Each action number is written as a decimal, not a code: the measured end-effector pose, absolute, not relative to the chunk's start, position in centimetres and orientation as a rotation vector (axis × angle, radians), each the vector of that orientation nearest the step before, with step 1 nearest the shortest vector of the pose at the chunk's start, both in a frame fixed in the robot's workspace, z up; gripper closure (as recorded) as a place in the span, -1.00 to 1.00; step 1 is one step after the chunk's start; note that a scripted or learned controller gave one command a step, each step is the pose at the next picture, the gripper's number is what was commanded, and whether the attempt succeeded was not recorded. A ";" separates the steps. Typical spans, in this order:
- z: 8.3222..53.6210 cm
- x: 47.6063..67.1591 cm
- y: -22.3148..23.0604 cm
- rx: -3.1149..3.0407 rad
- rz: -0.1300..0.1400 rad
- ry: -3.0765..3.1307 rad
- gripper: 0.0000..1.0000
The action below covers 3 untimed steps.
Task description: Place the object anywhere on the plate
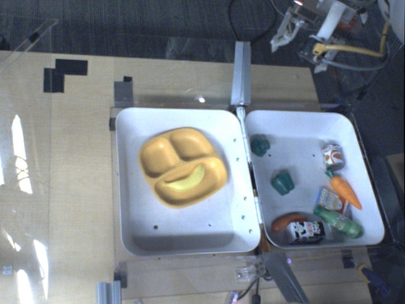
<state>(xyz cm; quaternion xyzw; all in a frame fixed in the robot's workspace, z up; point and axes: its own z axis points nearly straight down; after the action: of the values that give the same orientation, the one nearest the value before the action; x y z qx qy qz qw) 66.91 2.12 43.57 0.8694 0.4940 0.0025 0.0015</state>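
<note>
Nearest the camera, along the front wall of the right bin (354, 132), sits a cluster of small toy foods: a dark can with a white label (307, 230) lying on its side, a red-orange sausage-like piece (286, 220) touching it on the left, and a green bottle (340, 223) lying just to the right; above these, a small printed carton (328, 199) rests beside an orange carrot (346, 191), and higher still stands a small red-and-white can (333, 156); two green pieces lie apart toward the divider — a green pepper (283, 182) and a darker round green item (260, 145) above it.

The left bin (145, 233) holds the yellow plate (182, 165), a divided dish with three compartments; a pale yellow banana (185, 180) lies in its front compartment.

The gripper (286, 31) hangs at the top right, beyond the bins and well apart from every object; whether its fingers are spread or pressed together cannot be told.
</note>
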 end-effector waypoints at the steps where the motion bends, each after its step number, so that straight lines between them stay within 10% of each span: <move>1: 43.5 66.9 2.1 2.728 0.007 1.551 -1.00; 3: 43.5 66.9 2.1 2.728 0.007 1.551 -1.00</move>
<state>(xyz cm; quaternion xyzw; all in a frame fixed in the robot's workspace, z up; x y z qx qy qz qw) 66.90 2.13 43.54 0.8693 0.4943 0.0021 0.0015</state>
